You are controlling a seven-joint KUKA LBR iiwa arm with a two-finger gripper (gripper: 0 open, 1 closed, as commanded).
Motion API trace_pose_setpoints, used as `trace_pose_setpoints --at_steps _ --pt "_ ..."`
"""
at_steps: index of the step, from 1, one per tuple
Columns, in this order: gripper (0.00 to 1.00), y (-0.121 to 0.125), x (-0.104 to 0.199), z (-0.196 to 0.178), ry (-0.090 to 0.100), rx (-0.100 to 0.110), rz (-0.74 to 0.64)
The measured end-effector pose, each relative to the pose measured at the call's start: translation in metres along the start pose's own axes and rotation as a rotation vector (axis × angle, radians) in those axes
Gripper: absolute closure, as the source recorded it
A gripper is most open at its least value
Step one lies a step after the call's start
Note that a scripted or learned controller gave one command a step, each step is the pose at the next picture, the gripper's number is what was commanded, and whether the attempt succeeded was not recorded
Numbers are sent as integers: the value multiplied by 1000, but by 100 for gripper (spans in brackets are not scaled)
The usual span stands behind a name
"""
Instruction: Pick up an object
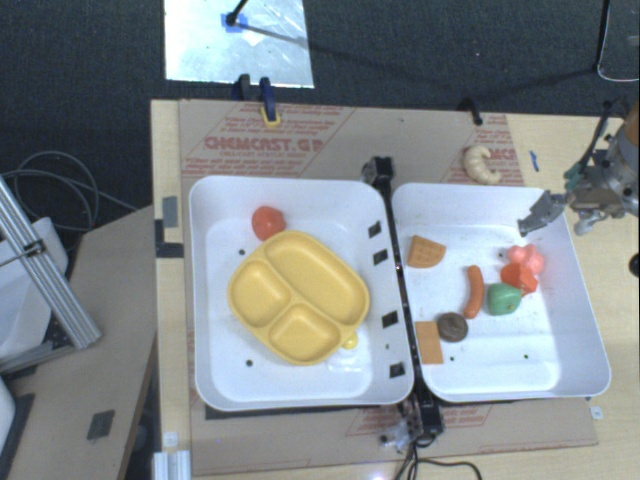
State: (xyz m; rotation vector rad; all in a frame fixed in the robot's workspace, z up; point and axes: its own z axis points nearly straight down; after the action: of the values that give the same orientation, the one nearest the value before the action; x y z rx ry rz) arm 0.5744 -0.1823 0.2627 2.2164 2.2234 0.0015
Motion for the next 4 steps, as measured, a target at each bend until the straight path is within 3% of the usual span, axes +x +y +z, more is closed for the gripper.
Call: trace_pose_setpoints --at_steps 1,2,3,4 --pt "0 22 -24 160 2 9 3" --pt "0 42 -24 179 0 0 -2" --pt "0 2 -19 178 1 4 2" --pt "100 6 -20 166 -2 -5 1"
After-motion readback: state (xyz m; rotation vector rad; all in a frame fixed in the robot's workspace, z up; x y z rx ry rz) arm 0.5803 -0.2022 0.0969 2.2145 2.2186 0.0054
